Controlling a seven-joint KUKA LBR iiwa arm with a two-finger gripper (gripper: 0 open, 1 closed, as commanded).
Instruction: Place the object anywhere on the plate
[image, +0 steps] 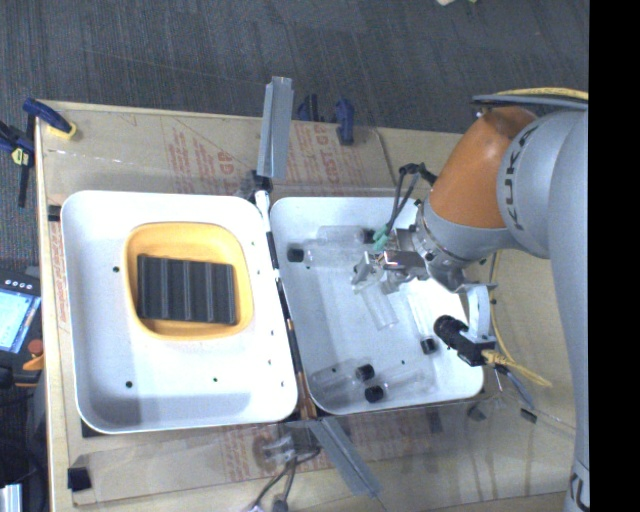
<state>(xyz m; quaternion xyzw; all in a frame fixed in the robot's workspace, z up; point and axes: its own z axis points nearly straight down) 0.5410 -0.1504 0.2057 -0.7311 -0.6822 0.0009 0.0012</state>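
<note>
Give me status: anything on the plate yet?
Done: nothing visible; the yellow plate in the left bin carries only a dark ridged block. In hand: the gripper sits low in the right bin among clear items; a grasp can't be confirmed. Left: pick, carry left, place.

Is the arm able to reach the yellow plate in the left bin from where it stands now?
Probably yes. The plate lies open from above in the left bin, and only the low wall between the bins separates it from the pincer, which hangs over the right bin.
</note>
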